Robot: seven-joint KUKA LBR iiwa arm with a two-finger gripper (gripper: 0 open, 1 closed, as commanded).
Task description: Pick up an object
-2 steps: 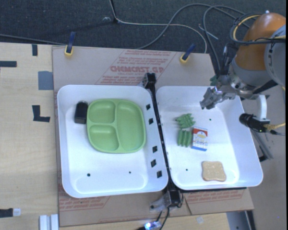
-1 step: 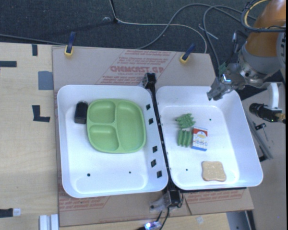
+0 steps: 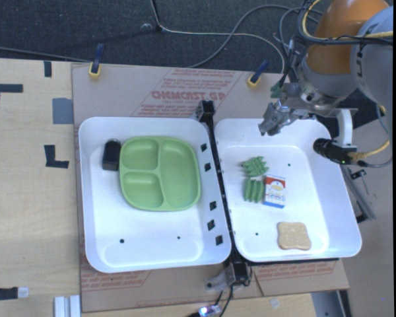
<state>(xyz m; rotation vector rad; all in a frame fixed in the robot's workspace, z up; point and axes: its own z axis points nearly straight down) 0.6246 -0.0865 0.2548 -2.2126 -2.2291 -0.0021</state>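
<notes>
The gripper (image 3: 272, 125) is seen over the far edge of the right bin (image 3: 330, 170); whether it is open or closed cannot be told; nothing is seen held in it. Just below it lie the green beans (image 3: 253, 177); beside them, the small box (image 3: 274, 192); further below, the toast (image 3: 294, 236). Far left of it, the green plate (image 3: 160, 174) and a black block (image 3: 111, 155) are kept in the left bin (image 3: 99, 230).

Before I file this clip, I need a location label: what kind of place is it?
Probably a robotics lab test bench: two white bins clamped on cardboard, toy food such as a slice of toast beside a green divided plate, loose cables.
</notes>
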